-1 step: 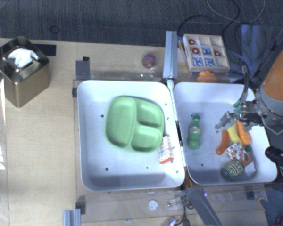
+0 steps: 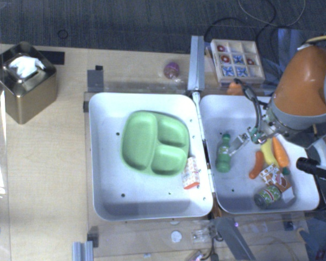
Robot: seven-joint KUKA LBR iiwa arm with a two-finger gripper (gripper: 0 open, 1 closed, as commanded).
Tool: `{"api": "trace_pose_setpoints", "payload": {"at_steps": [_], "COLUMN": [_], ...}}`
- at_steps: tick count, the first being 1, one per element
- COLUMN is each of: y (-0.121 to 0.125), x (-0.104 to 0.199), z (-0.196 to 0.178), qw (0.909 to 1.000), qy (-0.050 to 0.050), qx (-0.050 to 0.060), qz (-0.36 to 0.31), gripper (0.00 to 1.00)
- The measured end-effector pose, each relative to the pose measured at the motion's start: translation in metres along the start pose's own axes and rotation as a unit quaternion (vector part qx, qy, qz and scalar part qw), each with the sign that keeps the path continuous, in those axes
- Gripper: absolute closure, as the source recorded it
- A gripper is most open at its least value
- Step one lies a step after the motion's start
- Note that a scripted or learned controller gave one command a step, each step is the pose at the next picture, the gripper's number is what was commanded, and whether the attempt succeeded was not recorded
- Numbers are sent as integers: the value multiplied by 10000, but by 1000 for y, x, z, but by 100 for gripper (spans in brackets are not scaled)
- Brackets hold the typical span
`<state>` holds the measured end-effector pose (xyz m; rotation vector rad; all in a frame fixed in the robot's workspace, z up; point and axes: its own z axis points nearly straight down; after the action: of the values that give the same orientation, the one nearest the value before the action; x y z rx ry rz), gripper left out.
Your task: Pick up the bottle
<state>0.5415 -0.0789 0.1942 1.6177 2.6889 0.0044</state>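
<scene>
A small green bottle [image 2: 224,154] lies in the right white bin [image 2: 233,200], close to its left wall, with its cap pointing toward the far side. My gripper [image 2: 238,143] hangs just right of the bottle's upper half. It is open, and nothing sits between its fingers. The grey arm with its orange band [image 2: 303,86] reaches in from the right, over the bin's far right corner.
Right of the bottle lie a yellow banana [image 2: 267,151], an orange carrot [image 2: 281,152], a red-orange piece [image 2: 255,166], a printed packet [image 2: 275,176] and a can [image 2: 267,196]. The left bin [image 2: 106,200] holds a green divided plate [image 2: 155,141] and a small carton [image 2: 191,174].
</scene>
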Motion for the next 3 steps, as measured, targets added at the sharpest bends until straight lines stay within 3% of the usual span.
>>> {"api": "trace_pose_setpoints", "payload": {"at_steps": [1,2,3], "y": [-19,13,32], "x": [15,2,-38], "z": [-75,10,105], "qw": [9994,9986,9991], "qy": [-23,1,-28], "qx": [-27,4,-37], "qz": [-356,526,-430], "gripper": [0,0,0]}}
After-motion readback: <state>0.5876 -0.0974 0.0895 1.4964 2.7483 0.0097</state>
